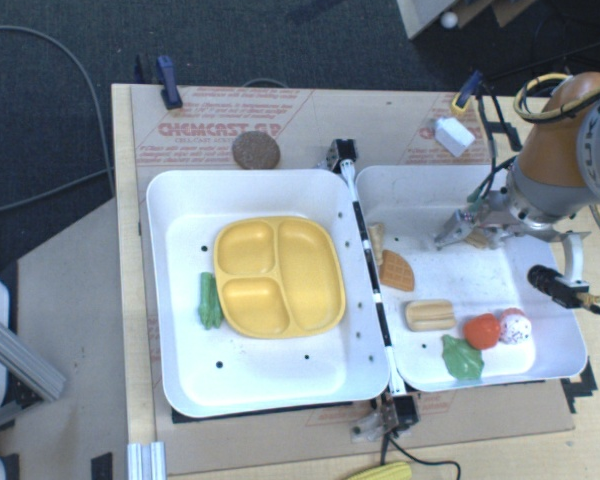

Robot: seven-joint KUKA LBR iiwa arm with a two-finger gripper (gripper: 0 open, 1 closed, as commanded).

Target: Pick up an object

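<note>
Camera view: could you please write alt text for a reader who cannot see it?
A grey robot arm's tool hangs over the right bin, which holds toy foods including a tomato. The left bin holds a yellow divided plate and a green piece.

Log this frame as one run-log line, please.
arm: over right bin rear | gripper: nothing visibly held | tomato, bread untouched | yellow tray in left bin
</note>
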